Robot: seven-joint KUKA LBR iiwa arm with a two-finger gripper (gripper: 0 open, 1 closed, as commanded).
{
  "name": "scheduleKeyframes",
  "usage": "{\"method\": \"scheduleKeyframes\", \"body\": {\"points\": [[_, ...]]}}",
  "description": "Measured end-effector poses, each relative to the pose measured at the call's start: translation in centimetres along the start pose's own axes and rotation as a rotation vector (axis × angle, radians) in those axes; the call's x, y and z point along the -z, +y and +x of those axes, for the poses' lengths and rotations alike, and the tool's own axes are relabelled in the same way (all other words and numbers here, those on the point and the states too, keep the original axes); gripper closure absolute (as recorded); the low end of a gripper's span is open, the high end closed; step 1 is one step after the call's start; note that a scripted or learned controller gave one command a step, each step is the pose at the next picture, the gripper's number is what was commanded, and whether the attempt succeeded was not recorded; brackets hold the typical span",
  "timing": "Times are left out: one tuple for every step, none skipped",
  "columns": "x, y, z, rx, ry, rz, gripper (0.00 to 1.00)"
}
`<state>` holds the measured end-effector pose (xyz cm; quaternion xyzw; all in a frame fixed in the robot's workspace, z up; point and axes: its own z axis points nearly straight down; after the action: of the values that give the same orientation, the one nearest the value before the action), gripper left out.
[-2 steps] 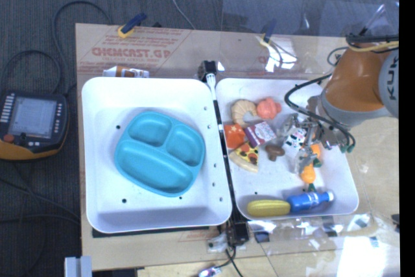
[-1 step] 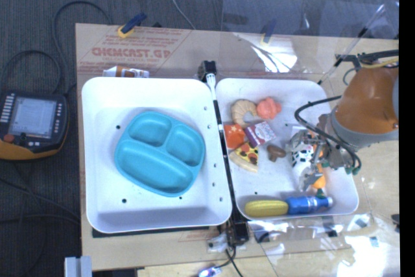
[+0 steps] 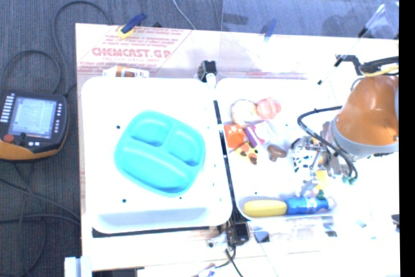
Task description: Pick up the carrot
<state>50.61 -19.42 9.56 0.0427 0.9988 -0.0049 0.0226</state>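
Overhead, gripper (image 3: 316,173) right of carrot (image 3: 247,150)

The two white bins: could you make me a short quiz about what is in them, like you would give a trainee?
1. True or false: the turquoise divided plate lies in the left bin.
2. Which lies along the right bin's near wall? A) a green cup B) the yellow banana-shaped toy beside a blue bottle C) a red book
3. Fill in: the small orange toy that may be the carrot lies near the ____ between the bins.

Key: 1 true; 2 B; 3 divider.
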Motion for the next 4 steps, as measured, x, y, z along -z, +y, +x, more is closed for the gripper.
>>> {"method": "scheduleKeyframes", "body": {"points": [[9.5, 12.5, 2.4, 0.037, 0.033, -0.013, 0.0], [7.1, 5.6, 2.4, 0.143, 0.045, -0.01, 0.0], [0.2, 2.4, 0.9, 0.143, 0.042, -0.01, 0.0], [-0.3, 3.1, 1.7, -0.051, 0.031, -0.005, 0.0]]}}
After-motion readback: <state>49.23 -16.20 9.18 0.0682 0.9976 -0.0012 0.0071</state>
